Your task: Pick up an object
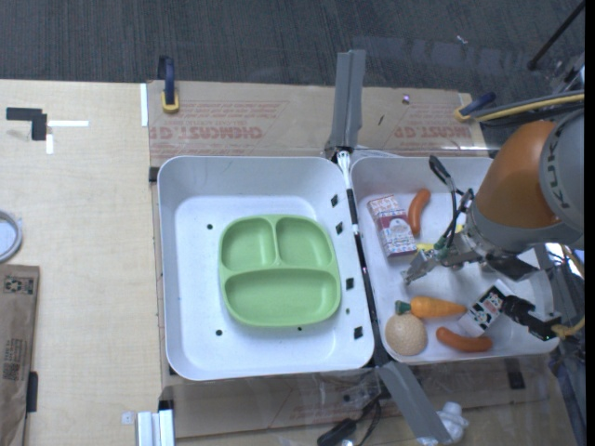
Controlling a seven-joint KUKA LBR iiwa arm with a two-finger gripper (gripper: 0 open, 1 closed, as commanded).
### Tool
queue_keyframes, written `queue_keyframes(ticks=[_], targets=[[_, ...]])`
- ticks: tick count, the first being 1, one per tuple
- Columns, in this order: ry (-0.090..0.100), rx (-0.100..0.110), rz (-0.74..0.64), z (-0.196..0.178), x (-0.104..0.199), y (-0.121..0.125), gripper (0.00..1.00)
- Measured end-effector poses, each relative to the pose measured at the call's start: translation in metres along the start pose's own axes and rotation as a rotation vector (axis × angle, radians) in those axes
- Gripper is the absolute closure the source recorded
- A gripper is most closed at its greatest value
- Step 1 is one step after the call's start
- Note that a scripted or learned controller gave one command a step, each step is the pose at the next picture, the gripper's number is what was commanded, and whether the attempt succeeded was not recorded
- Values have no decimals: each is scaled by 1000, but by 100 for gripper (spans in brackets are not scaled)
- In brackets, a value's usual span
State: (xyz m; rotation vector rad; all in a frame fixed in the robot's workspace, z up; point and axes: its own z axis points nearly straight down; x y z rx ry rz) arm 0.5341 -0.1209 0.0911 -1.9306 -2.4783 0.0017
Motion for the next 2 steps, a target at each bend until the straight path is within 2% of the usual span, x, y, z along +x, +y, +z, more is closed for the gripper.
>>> queue_keyframes(ticks=[1,2], targets=[[0,0,60,0,-41,-45,0],[-1,-1,-36,-1,-21,51,0]])
